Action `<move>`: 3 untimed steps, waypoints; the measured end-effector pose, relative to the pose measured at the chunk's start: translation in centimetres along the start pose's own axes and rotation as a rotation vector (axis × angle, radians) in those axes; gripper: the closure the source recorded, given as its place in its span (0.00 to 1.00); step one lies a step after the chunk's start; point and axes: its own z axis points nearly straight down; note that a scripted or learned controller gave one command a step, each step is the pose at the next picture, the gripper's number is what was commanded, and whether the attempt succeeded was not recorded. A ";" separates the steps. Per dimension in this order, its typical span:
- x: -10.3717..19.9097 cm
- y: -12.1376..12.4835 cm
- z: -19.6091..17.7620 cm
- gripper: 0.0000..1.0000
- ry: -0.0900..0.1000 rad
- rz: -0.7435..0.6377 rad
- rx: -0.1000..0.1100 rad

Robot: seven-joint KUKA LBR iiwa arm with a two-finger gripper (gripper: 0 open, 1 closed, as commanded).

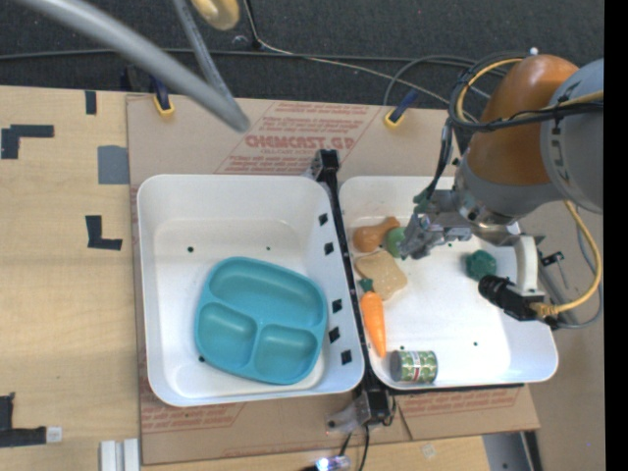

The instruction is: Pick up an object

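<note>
Holding a carrot [374,324], can [416,365] and perhaps bread [382,276]: right bin [510,356].

Wooden bench [59,292] (cardboard sheet [294,135] on top).

A single fixed camera sits above the counter [59,263] and looks down at a slant. It is far enough off to take in both white bins, the left bin [157,214] and the right bin [530,361], with the arm [530,135] entering from the right.
</note>
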 end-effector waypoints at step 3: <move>16.0 -0.6 0.1 1.00 0.001 -0.004 0.000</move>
